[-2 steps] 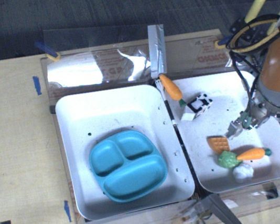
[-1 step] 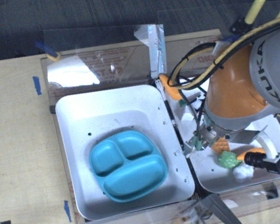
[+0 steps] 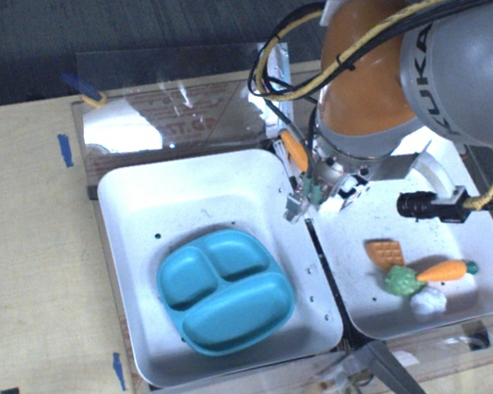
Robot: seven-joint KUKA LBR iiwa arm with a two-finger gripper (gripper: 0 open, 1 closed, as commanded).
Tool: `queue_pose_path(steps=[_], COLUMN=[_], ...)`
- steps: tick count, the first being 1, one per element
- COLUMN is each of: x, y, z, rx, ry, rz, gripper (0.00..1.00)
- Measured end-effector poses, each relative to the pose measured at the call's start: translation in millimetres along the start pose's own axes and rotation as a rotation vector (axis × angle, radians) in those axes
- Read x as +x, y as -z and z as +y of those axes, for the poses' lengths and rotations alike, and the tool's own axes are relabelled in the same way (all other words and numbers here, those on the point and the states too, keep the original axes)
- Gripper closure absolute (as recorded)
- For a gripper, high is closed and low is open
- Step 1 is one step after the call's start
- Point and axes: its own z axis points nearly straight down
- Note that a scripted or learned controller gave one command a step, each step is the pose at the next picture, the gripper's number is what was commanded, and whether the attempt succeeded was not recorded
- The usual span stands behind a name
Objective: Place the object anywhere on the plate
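A blue plate (image 3: 224, 289) with three compartments lies in the left bin (image 3: 135, 201), toward its front. My gripper (image 3: 306, 194) hangs over the divider between the two bins, just past the plate's far right corner and apart from it. A small greenish patch shows at the gripper's tip; I cannot tell whether it is a held thing. In the right bin (image 3: 487, 235) lie an orange waffle-like piece (image 3: 385, 252), a green broccoli toy (image 3: 399, 282), a carrot (image 3: 444, 272) and a white lump (image 3: 427, 302).
A slim orange strip (image 3: 293, 151) runs beside the wrist, above the gripper. The arm's orange band (image 3: 365, 68) and grey body cover the back of the right bin. A black fitting (image 3: 430, 204) juts over that bin. Clear sheeting (image 3: 177, 119) lies behind the left bin.
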Motion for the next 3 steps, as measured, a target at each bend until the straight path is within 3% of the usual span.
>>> queue_pose_path(steps=[1,2,3], x=[47,109,98], y=[-51,20,22], z=[-32,61,-13], rx=[0.008,-0.003,0.005], ry=[0.032,0.075,0.056], rz=[0.005,0.002,0.002], gripper=[1.00,1.00,1.00])
